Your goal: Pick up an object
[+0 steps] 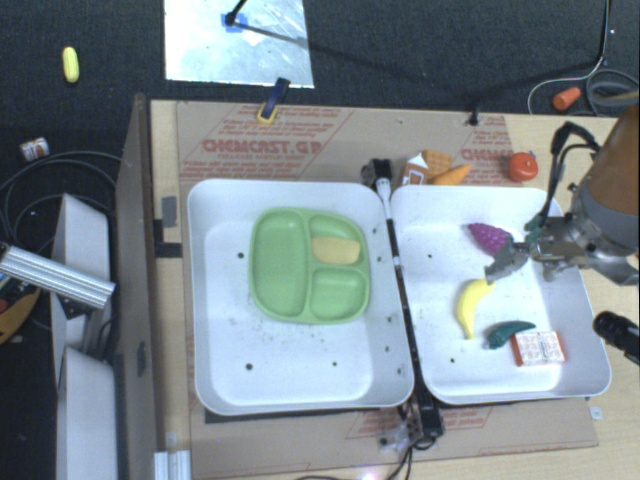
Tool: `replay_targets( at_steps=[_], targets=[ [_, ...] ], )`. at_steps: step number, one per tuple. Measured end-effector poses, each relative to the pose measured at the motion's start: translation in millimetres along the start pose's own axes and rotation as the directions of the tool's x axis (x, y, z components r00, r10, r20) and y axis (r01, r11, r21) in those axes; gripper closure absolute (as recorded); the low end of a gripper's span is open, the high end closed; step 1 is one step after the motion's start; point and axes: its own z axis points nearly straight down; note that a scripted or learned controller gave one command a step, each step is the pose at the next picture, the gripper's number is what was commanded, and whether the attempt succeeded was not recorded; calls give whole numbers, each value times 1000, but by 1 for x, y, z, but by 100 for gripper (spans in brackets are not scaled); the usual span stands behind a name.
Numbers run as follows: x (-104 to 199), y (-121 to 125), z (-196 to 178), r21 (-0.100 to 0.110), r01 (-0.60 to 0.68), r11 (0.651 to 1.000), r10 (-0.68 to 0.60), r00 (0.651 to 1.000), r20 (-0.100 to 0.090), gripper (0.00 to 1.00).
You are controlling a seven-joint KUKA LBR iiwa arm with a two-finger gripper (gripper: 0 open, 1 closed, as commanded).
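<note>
Two white bins sit side by side on the surface (330, 133), and going from the left, the left bin (225, 368) carries a green divided plate (308, 266) with a pale yellow block (335, 250) lying in its upper right compartment. Across the divider, the right bin (440, 368) holds the likelier targets: a purple bunch of grapes (489, 235) near the top, a yellow banana (471, 304) in the middle, and below that a dark green piece (510, 332) just beside a small red and white box (538, 347). Behind the bins, on the cardboard, an orange carrot-like piece (452, 175) and a red tomato-like ball (522, 166) lie out of play. Furthest right, the arm (610, 198) reaches in, and its jaws (507, 259) hang low over the right bin, between the grapes and the banana; I can see one grey finger pointing down and left, but I cannot tell how far the jaws are parted, and nothing shows between them. To my eye this is the approach, with the pick not yet made. Next the arm would need to settle on one object, the grapes or the banana being closest, centre itself over it, come down and close around it before lifting.
</note>
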Motion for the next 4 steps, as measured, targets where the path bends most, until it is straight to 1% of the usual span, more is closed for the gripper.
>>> replay_targets(
  at_steps=[1,2,3,4],
  targets=[
    [8,56,173,-17,0,1000,1,1000,3,0],
    [-7,22,189,-1,-4,1000,4,1000,1,0],
    [-47,81,140,-9,0,1000,0,1000,5,0],
    [-97,161,166,-10,1,1000,-1,1000,5,0]
  ],
)
